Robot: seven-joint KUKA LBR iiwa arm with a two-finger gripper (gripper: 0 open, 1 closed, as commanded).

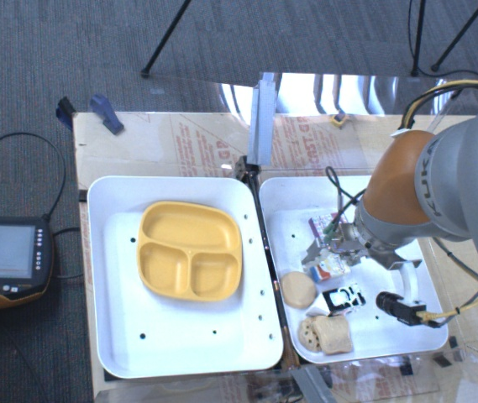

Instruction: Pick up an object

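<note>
Arm reaches in from the right so its pincer hangs low over the clutter in the right bin, likely lining up a grab. Whether it has hold of anything: cannot tell. Under it sits a small packet; just below-left a round bun, a black-and-white item, a cookie, a bread piece. Left bin holds one yellow divided tray, lying flat, well apart from the arm. Both bins sit side by side on the desk.

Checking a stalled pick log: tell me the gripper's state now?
Gripper: cannot be told; it sits low in the right bin over a small packet.
</note>
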